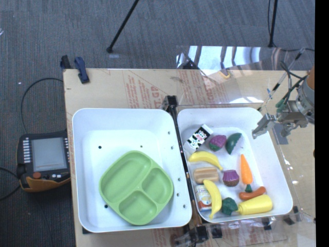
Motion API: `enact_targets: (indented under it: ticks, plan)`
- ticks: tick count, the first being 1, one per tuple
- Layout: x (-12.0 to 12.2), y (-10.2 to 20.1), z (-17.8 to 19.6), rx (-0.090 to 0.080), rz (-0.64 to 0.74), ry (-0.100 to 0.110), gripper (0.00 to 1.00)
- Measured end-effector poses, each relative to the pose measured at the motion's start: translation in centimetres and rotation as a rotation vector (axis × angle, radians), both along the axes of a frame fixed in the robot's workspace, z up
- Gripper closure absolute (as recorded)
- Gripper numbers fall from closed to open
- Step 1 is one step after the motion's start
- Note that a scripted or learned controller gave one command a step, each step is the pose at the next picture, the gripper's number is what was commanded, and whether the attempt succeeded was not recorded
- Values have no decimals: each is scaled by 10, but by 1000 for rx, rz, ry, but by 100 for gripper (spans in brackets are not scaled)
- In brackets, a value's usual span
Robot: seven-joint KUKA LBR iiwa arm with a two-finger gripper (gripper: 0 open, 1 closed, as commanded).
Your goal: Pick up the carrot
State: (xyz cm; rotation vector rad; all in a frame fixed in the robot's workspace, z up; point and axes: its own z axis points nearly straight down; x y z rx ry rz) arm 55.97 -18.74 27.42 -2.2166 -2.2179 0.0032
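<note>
From my remote seat I saw the gripper (280,125) parked over the right bin's (267,118) far right rim, well up and to the right of the carrot (247,170), nothing between its fingers. Whether those fingers were spread or pressed together I could not tell; the metalwork was too cluttered at that slant.

The carrot lay in the right bin, right of center, flat on the floor. Long axis ran roughly top-to-bottom in the view, slightly tilted; pointed tip toward the far side, fat end toward the near side, where a green stub (249,188) sat just below it. It was crowded: purple piece (231,178) just beside it on the left, red sausage-shaped item (253,193) touching or nearly touching the near end, yellow bottle (254,205) beyond that. The dark green vegetable (233,142) sat near the tip.

My guess was the food was simply dumped loose in that bin, hence the jumble, with the green divided plate (136,187) alone in the left bin (87,127) as a likely drop spot. I judged the pick not yet begun. Closing across the short axis looked best, the carrot's right side being the freer one.
</note>
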Motion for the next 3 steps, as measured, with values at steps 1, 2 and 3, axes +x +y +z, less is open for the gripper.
enact_targets:
  ticks: [1,2,3]
  plan:
    - [-3,17,-90,3,-90,10,0]
    - [7,-15,-188,7,-195,3,0]
    - [6,-16,-178,10,-197,8,100]
